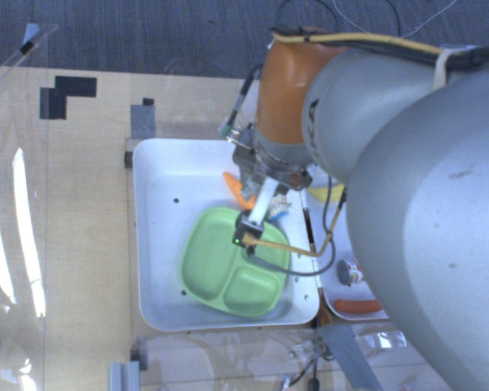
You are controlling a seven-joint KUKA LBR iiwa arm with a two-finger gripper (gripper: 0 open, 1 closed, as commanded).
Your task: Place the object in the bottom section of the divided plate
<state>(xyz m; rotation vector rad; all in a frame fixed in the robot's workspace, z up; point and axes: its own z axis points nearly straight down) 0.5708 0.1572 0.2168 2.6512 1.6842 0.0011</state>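
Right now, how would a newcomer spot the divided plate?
Find the white bin on the view's left. The divided plate lies toward its near edge. It is pale green with moulded compartments, unlike the small orange item above it.

A green plate [216,263] lies in the lower half of the left bin [159,218] on the counter [73,218]; the end effector [261,182] hangs just beside an orange thing [232,184], perhaps a carrot; the right bin [338,309], mostly under the arm [407,177], holds a red thing [359,305] and a yellow thing [326,192].
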